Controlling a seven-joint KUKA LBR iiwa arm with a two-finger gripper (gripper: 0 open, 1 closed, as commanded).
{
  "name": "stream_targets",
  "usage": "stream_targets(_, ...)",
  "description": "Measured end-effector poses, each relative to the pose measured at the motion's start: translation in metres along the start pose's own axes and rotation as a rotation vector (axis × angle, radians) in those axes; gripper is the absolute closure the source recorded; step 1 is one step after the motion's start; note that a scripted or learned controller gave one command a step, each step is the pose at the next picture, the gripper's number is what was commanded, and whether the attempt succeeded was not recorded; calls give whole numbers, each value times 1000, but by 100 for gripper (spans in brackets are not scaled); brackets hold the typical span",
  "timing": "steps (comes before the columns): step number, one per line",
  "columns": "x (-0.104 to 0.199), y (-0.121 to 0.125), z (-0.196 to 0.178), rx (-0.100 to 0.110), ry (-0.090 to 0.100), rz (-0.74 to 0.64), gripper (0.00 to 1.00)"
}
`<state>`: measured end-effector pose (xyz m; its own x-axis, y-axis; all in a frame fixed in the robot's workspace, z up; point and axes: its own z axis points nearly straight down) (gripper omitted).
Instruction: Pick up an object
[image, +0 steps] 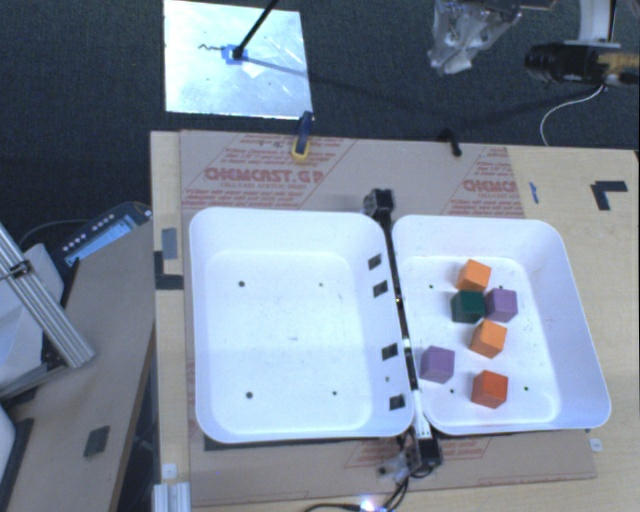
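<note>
Lying nearest the camera in the right-hand shallow white plastic bin (583, 340), a reddish-orange cube (489, 388) sat close to that bin's near wall, with a pale purple cube (437, 364) just to its left and slightly farther back, the two a little apart. Behind them a lighter orange cube (488, 338) rested tilted on the bin floor, and just beyond it a dark green cube (466, 306) and a second purple cube (502, 303) stood side by side, touching or nearly so. A bright orange cube (475, 274) lay farthest back in the group, just behind the green one. All six blocks were in the right bin, gathered toward its middle and its left half. The left-hand shallow white plastic bin (290, 218) stood against it, the two joined along a dark seam with small black clips. Both bins rested on a brown sheet with red lettering (260, 172) that covered the desk (165, 190). At the sheet's far edge a small yellow clip (300, 151) stood behind the left bin. Beyond the desk, a shiny square metal plate (235, 70) lay on the dark carpet floor (80, 100). Farthest back, toward the top right, the grey gripper (462, 40) hung over that carpet, well apart from the bins and the cubes, holding nothing; it was too blurred to tell whether it was spread or pressed together.
</note>
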<state>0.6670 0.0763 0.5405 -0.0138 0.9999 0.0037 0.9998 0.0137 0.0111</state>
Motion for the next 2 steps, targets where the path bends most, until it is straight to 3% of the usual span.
stream_targets(2,-105,-1,82,12,-6,18,100)
